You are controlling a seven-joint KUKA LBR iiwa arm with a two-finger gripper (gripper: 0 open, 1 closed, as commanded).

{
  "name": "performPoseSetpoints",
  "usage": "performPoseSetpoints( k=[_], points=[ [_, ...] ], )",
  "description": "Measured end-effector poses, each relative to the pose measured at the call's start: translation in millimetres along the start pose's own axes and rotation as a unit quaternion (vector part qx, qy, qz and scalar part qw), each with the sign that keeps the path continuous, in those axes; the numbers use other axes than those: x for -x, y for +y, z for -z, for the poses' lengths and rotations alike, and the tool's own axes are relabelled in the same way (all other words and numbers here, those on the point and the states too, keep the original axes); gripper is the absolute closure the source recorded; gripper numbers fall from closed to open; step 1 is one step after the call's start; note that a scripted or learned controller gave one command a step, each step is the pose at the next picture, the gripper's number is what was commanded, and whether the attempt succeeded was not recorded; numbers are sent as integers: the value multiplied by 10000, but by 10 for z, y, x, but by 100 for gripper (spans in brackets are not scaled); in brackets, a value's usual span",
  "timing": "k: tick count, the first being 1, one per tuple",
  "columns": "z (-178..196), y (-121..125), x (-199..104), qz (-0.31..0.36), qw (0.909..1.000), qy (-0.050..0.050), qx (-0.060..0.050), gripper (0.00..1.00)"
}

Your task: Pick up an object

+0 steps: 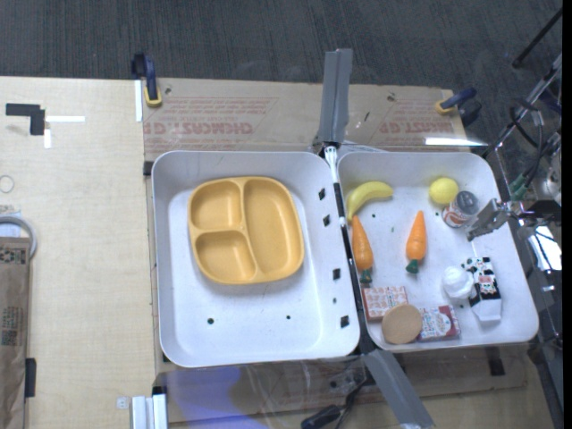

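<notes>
This is a robotics lab or test bench rather than a home or kitchen. Two shallow white bins (170, 266) sit side by side on a pale wooden bench (71, 239), backed by a sheet of printed cardboard (241, 119) held down with blue and yellow clamps (143, 79), above a dark carpeted floor (223, 16). The contents are toy stand-ins: a plastic banana (368, 194), two carrots (416, 237), and a yellow divided plate (245, 230), with metal rig hardware (536, 177) crowding the right side.

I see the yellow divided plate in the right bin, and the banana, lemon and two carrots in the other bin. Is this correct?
Not quite. The camera view shows the yellow divided plate in the left bin, not the right one. The banana, the lemon and the two carrots lie in the right bin.
</notes>
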State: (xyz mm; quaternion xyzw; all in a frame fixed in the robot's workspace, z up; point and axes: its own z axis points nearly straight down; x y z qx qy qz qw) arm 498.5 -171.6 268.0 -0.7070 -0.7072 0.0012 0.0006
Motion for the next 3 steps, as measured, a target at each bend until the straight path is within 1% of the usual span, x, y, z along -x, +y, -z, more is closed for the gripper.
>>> performPoseSetpoints(
  k=[1,2,3],
  points=[
    [-955,372,-397,506,9987,8,-15,0],
    [-1766,730,-265,329,9995,2,4,0],
    [-1340,500,-100,107,9999,4,5,0]
  ],
)
